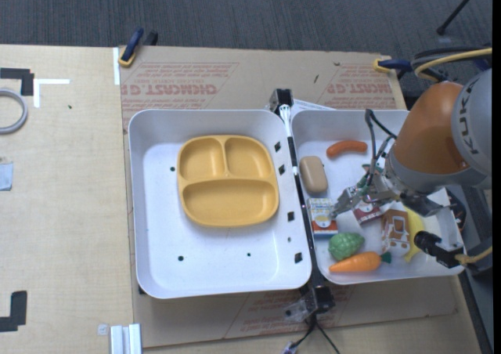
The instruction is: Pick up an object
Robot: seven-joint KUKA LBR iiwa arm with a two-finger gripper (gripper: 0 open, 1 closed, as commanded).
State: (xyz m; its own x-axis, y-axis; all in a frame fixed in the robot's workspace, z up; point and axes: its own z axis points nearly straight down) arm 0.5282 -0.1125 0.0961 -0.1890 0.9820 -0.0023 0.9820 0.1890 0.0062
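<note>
Two shallow white bins sit side by side on the desk (70,211), which is covered under the bins by a sheet of brown cardboard (235,78) printed with red lettering.

Left bin (149,211): holds a yellow divided plate (228,180) with three compartments, two small above one long, lying flat toward the bin's upper middle.

Right bin (344,125): holds the small objects. An orange-red sausage (346,148) lies near the upper middle. Below and left of it, close to the wall shared with the left bin, lies a tan, rounded bread roll (314,175). Further down that side is a small white carton (322,215) with a red and blue label. Just below it sits a green, knobbly broccoli piece (345,245), and beneath that an orange carrot (356,263) lies lengthwise along the lower wall. To the right is a brown-and-white packet (395,231) with a yellow object (412,236) partly under it.

The arm, grey with an orange band (430,129), reaches in from the right. The gripper (362,197) is low over the middle of the right bin, among the objects; whether its fingers are apart or together cannot be told.
</note>
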